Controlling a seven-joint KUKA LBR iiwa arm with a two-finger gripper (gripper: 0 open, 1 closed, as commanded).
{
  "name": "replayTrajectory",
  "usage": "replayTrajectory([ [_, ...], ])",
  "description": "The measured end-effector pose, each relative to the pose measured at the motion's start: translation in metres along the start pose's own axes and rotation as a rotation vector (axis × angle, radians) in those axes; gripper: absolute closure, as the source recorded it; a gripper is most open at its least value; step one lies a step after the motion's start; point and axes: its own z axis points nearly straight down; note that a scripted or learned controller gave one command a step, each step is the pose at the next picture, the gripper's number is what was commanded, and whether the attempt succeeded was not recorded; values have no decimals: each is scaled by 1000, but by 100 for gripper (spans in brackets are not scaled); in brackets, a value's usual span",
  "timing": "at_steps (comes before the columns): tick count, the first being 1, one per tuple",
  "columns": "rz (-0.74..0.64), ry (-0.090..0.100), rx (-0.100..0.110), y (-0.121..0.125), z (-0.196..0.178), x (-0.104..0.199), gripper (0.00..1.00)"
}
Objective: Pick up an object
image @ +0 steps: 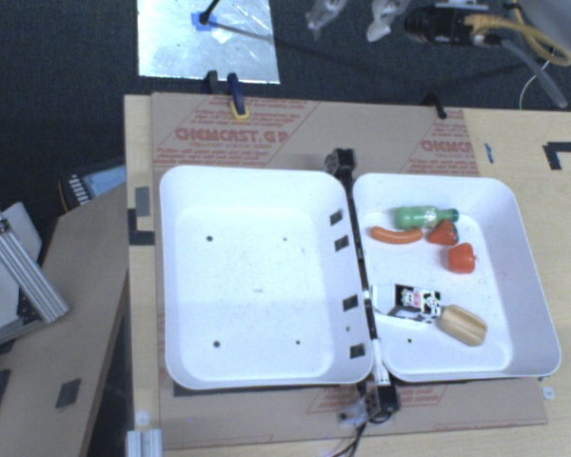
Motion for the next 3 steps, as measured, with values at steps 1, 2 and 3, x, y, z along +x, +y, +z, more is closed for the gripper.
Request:
replayTrajectory([
  [1, -4, -2, 16, -28, 273, 79, 0],
  [2, -1, 1, 0, -24, 252, 77, 100],
  [3, -2, 5, -13, 2, 130, 85, 100],
])
